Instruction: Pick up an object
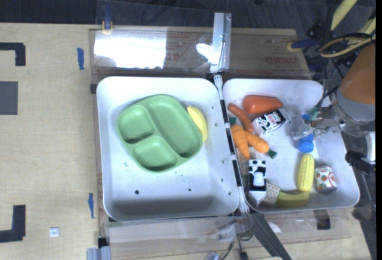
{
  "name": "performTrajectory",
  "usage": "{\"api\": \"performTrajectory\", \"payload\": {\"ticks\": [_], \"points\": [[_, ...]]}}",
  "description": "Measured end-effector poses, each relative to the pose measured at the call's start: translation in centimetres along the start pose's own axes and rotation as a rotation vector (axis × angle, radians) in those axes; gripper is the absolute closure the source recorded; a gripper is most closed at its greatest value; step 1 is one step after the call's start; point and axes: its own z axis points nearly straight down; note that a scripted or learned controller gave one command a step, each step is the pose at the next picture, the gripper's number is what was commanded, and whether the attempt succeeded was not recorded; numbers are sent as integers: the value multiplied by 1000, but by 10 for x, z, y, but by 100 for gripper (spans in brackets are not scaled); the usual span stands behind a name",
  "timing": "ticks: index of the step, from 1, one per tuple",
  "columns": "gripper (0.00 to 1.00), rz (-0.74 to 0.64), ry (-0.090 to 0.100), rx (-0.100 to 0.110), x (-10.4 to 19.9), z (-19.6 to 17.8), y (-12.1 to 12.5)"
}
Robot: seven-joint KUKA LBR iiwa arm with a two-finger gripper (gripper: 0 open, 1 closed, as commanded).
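My gripper (308, 126) hangs over the right part of the right bin (349, 193), reaching in from the right below the arm's orange band (363, 80). Directly beneath it lies a small blue object (305, 145); whether the two touch I cannot tell. A yellow corn cob (305, 171) lies just in front of that, with a small round white-and-red item (324, 178) to its right. Toward the bin's left side are an orange-red vegetable (261, 102), two carrots (246, 138), a black-and-white carton (270, 121) and a second cow-patterned piece (258, 173). A banana (292, 197) rests along the front wall.
The left bin (119, 193) holds a green divided plate (159, 132) with a yellow piece (197, 122) against its right rim. A clear panel and metal post (221, 41) stand behind the bins. Cables and stands crowd the far right.
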Motion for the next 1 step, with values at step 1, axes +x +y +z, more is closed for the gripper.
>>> {"api": "performTrajectory", "payload": {"ticks": [1], "points": [[100, 125, -6, 8, 38, -100, 37]]}}
